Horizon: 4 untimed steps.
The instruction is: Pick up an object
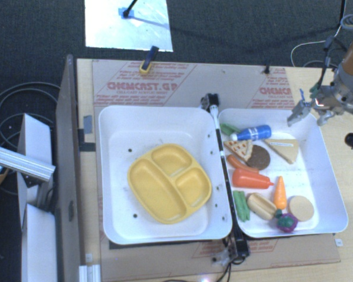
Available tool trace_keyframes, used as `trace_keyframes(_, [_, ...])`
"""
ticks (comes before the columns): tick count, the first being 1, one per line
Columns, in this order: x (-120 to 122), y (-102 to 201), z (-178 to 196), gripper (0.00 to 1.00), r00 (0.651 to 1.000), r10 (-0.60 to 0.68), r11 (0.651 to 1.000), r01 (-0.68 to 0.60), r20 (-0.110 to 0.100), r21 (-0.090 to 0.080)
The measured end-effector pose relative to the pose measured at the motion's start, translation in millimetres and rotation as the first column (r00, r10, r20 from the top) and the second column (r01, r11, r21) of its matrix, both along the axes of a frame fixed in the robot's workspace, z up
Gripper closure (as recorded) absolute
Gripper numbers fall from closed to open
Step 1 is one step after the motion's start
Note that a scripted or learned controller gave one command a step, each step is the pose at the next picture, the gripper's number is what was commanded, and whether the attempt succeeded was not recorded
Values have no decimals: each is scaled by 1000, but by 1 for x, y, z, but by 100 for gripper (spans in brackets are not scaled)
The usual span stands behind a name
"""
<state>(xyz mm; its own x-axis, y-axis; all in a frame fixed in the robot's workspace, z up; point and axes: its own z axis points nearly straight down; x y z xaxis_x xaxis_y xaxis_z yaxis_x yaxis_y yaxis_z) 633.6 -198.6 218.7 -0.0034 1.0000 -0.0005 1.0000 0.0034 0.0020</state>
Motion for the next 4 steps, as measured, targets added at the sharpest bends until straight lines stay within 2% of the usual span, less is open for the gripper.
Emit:
trace_keyframes(1, [-54,49,-68,0,1000,0,1000,0,-9,4])
trace_keyframes(2, [-42,86,-138,0,1000,4,1000,-4,-3,2])
trace_keyframes(3, [-41,84,-123,100,1000,1,1000,-1,2,0])
trace_keyframes(4, [-10,125,-29,100,1000,4,1000,-4,7,0])
